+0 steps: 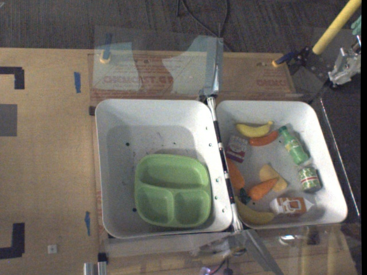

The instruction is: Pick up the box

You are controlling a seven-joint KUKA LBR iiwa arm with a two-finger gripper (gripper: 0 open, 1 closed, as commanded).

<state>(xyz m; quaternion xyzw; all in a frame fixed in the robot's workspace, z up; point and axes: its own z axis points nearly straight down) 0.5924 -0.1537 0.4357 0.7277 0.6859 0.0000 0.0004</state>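
Note:
A small white and purple box (237, 148) lies in the right bin (328, 153), close to its left wall. It sits just below a yellow banana (254, 130) and above an orange vegetable (235, 175). An orange and white carton (289, 205) lies on its side near the same bin's front edge.
The right bin also holds a red-orange pepper (265, 138), a green bottle (293, 145), a small can (309, 178), a cheese wedge (274, 178), a carrot (261, 189) and a second banana (255, 213). In the left bin (114, 130) lies a green divided plate (172, 190). A yellow pole (337, 22) stands at the back right.

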